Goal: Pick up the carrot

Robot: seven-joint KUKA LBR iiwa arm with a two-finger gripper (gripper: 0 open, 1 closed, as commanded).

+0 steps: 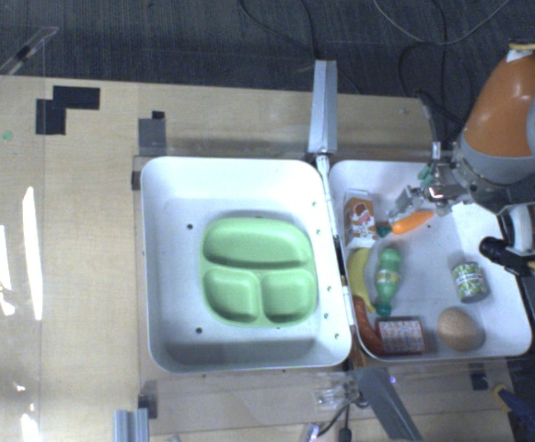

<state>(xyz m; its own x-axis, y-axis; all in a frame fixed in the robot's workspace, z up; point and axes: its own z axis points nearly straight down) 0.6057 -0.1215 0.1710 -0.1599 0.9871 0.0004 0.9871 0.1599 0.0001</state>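
Observation:
The carrot (412,222) is a short orange stick with a green tip. It lies tilted in the upper middle of the right bin (506,343). My gripper (433,199) hangs directly over the carrot's right end, at the bin's upper right, under the orange-banded wrist (516,109). The gripper's metal parts overlap the carrot's upper end, and whether they touch it is unclear.
The right bin also holds a brown-and-red packet (361,219), a banana (357,273), a green bottle (388,279), a small green can (470,281), a brown round item (459,329) and a red box (401,336). A green divided tray (258,270) sits in the left bin (166,247).

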